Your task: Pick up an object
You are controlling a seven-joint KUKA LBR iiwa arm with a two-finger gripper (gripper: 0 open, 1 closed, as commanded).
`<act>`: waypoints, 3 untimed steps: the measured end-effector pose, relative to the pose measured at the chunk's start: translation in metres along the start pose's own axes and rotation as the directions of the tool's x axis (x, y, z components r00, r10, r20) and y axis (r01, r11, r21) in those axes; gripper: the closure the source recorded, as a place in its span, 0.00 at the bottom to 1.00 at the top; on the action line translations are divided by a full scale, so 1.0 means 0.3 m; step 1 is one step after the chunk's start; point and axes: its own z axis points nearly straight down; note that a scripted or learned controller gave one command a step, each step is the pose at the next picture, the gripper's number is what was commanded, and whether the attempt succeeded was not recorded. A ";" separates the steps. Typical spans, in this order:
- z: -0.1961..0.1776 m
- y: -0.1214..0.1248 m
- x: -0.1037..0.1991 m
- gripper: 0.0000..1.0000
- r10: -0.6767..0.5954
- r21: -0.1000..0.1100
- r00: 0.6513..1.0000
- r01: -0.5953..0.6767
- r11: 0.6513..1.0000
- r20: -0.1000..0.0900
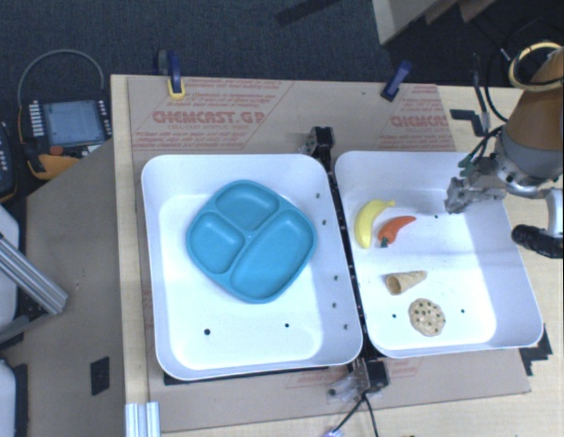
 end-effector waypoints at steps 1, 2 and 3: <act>-0.164 -0.009 -0.028 1.00 0.002 -0.006 1.000 -0.002 1.000 0.003; -0.313 -0.008 -0.016 1.00 0.001 -0.007 1.000 -0.001 1.000 0.003; -0.492 -0.003 -0.018 1.00 0.001 -0.008 1.000 -0.001 1.000 0.004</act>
